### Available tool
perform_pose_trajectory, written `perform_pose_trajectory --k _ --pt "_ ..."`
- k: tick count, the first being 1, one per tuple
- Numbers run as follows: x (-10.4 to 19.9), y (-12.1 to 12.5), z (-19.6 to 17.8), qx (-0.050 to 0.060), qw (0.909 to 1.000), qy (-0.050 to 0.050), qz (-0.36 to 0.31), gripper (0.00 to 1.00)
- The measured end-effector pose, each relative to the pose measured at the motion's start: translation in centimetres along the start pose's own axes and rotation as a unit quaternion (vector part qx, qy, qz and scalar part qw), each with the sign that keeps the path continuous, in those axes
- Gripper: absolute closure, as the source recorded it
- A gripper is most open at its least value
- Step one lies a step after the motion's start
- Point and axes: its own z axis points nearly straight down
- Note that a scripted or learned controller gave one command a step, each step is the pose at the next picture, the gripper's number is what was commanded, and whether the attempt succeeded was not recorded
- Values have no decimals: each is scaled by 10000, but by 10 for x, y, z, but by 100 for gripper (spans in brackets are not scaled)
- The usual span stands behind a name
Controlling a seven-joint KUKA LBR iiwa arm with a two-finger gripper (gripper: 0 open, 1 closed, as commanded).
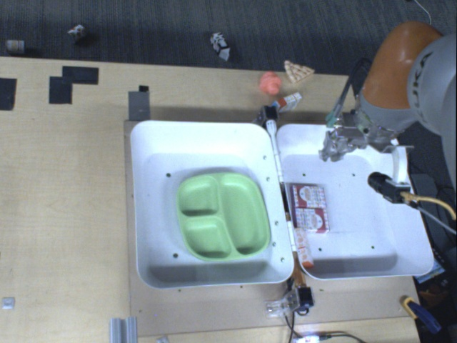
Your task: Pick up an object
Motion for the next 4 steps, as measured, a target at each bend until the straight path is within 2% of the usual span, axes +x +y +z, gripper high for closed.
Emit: perform_pose_trajectory --k 1,2,3,4 --pt "43 -45 -36 5 10000 10 -13 100" --pt "88 -74 -37 13 10000 9 -10 100" --pt "88 -74 -38 12 10000 8 -5 0" --pt "-15 -73 -2 13 10000 -2 4 0"
